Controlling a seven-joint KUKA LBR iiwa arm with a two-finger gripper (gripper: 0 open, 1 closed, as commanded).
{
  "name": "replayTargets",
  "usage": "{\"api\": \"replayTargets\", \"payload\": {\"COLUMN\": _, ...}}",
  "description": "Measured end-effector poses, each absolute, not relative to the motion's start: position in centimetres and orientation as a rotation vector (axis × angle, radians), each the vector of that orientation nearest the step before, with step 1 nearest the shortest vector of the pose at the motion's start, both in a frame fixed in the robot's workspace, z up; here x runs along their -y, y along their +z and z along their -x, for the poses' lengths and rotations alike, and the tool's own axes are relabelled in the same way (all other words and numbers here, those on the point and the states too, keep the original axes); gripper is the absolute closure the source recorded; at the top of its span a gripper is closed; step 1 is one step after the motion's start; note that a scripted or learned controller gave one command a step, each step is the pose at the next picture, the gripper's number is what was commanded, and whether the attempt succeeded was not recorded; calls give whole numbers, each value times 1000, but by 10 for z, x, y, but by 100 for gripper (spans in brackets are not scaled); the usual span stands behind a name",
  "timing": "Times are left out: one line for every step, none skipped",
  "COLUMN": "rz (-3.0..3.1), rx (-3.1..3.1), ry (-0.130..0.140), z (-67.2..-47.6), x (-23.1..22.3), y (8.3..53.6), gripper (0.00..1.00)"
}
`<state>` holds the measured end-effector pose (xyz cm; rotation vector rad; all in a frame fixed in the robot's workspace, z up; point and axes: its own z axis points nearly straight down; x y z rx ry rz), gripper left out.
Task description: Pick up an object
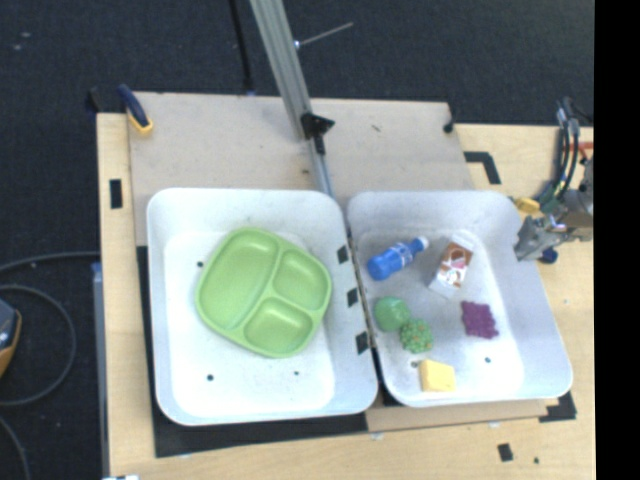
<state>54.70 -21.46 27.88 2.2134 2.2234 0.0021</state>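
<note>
The tool sits at the far right of the view, just outside the right rim of the right bin, with coloured cables bunched above it; whether it is released or clenched I cannot tell, and nothing is seen held in it. The step in hand looks like the very start of the pick: the approach has not begun and no thing has been reached. All the candidates lie in the right bin. A blue bottle lies on its side near the bin's upper left, a small white and red carton is just to its right, a purple lump lies below the carton and nearest the tool, a green ball and a knobbly green piece are close together, perhaps touching, near the left wall, and a yellow block rests near the front edge. The left bin holds a green divided plate, well apart from the arm's side of the worktop. As I judge it, the next move calls for swinging in over the right bin, choosing one item with clear space around it, and descending straight onto it. The purple lump or the carton seem the easier choices, since the two green pieces crowd each other and the wall.
</note>
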Motion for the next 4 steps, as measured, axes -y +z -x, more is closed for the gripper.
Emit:
{"api": "replayTargets", "payload": {"rz": -2213, "rx": -2227, "ry": 2, "z": -550, "x": 161, "y": 274, "gripper": 100}}
{"api": "replayTargets", "payload": {"rz": -2214, "rx": -2228, "ry": 0, "z": -563, "x": 111, "y": 259, "gripper": 100}}
{"api": "replayTargets", "payload": {"rz": -2214, "rx": -2229, "ry": 0, "z": -579, "x": 65, "y": 247, "gripper": 100}}
{"api": "replayTargets", "payload": {"rz": -2213, "rx": -2228, "ry": 3, "z": -598, "x": 23, "y": 244, "gripper": 100}}
